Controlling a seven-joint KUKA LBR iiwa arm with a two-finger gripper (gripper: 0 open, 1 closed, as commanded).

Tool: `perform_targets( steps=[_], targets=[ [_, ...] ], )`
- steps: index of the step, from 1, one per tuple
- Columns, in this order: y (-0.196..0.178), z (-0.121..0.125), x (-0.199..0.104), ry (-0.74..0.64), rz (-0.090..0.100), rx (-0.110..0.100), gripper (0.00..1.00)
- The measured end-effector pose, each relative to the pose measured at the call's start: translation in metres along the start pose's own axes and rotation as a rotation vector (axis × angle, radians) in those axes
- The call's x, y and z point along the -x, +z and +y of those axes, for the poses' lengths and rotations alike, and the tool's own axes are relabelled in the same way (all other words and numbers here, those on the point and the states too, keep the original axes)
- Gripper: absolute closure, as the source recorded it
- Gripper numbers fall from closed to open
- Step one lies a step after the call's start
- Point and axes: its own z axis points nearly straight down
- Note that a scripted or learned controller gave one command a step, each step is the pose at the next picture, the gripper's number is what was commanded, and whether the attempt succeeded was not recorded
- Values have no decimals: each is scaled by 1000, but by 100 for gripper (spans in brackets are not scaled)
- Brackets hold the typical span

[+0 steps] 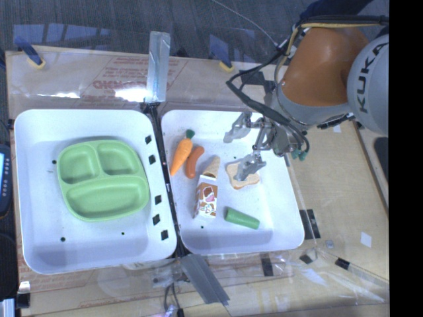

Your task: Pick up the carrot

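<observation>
Two shallow white bins sit side by side across the middle of the frame. The left bin [33, 177] holds a green divided plate [102, 180], lying flat a little left of that bin's centre. The right bin [277, 223] holds the food items. The carrot [180, 155] lies in its upper left part, close to the wall between the bins, tilted with its green top toward the upper right. Just beside it on the right, and seemingly touching it, lies a shorter reddish-orange sausage-shaped piece [193, 162]. Below and right of these is a small cone-like item [211, 166], and under that a small carton [207, 200] lying near the bin's centre. A green cucumber-like piece [241, 218] lies toward the lower right of the bin.

The arm comes in from the upper right, its orange band large in that corner. The gripper [245, 148] hangs over the right half of the right bin, well apart from the carrot. Its two fingers stand apart with nothing between them; the lower fingertip [249, 168] is over a slice of toast [242, 178], though contact is hard to judge from this angle.
</observation>
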Motion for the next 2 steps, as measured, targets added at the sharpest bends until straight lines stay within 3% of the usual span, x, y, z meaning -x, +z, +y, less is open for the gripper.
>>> perform_targets(
  steps=[1, 2],
  targets=[
    [130, -1, 71, 30, 10, 3, 0],
    [149, 25, 74, 276, -12, 2, 0]
  ],
)
